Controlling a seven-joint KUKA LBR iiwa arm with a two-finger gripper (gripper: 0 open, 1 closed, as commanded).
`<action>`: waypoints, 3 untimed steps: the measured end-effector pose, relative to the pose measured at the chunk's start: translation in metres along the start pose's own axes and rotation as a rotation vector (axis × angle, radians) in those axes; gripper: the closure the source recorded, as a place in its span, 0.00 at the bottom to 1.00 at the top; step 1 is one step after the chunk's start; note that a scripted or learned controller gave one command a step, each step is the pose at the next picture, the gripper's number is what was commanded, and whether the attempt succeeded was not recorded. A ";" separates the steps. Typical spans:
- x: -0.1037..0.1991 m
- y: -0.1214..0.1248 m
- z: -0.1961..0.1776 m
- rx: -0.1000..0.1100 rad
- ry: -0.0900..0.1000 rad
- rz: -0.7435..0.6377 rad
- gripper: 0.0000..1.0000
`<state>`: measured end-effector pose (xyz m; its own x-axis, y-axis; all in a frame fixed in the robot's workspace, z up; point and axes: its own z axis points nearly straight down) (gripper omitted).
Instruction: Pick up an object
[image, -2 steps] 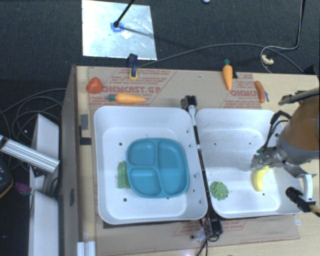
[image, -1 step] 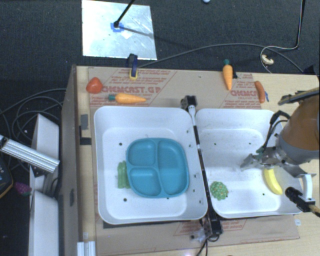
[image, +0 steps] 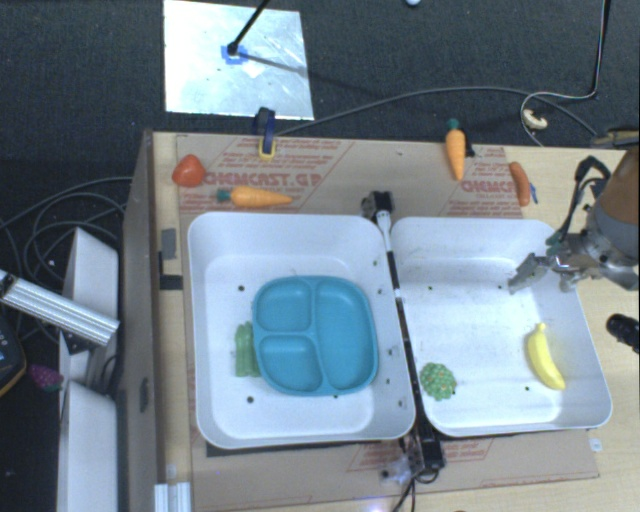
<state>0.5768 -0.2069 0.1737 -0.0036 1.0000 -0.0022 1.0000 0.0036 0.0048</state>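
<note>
The gripper is hanging over the right bin, near its far right corner, with its fingers pointing leftward across the bin floor. Whether they are spread or closed I cannot tell; nothing is showing between them. The arm is reaching in from the right behind it.

Judging by this, the approach step is in hand: the gripper is carrying nothing and is not touching any object.

The nearest candidates are both lying in the right bin: a banana toward the near right side, below the gripper and apart from it, and a green ball at the near left corner, farther off. The left bin is holding a blue plate with a green piece just beside its left edge.

The next move is probably calling for the gripper to be shifting toward the near side until it is over the banana, turning so the fingers are straddling its narrow width, then descending and closing
</note>
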 end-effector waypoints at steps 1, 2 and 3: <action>0.000 -0.037 0.002 0.004 0.001 0.002 0.00; 0.001 -0.069 0.009 0.004 0.002 0.003 0.00; 0.001 -0.056 0.025 0.003 0.001 0.001 0.00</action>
<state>0.5211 -0.2065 0.1489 -0.0027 1.0000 -0.0010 1.0000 0.0027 0.0021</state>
